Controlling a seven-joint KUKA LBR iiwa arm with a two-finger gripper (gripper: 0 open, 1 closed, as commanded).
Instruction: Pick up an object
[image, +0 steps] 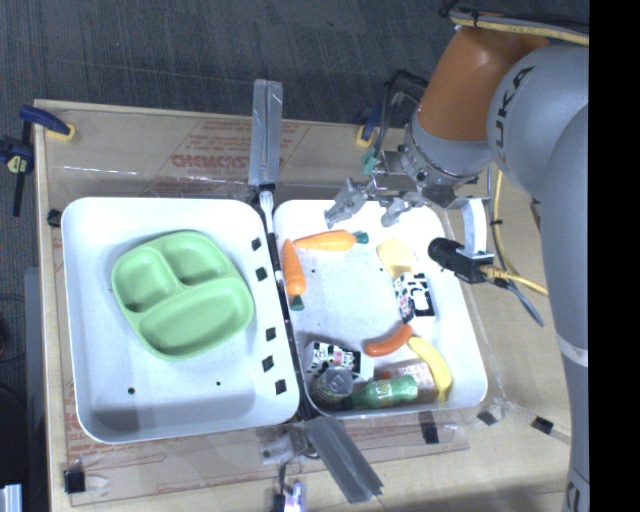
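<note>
1. One carrot (325, 241) lies nearest my claw (369, 206), at the back of the right bin (470, 330), just below and slightly left of the fingertips.
2. Its long axis runs roughly left to right, green tip pointing right, so I judge the fingers should straddle it across that axis.
3. My claw hangs over the bin's back rim, its two fingers spread apart with nothing between them.
4. A second carrot (292, 269) lies along the left wall, running front to back.
5. Further forward sit a sausage (386, 342), banana (432, 362), bottle (385, 392) and can (335, 382).
6. Across the divider, a green plate (181, 293) rests in the left bin (100, 400) on the worktop (520, 455).
</note>
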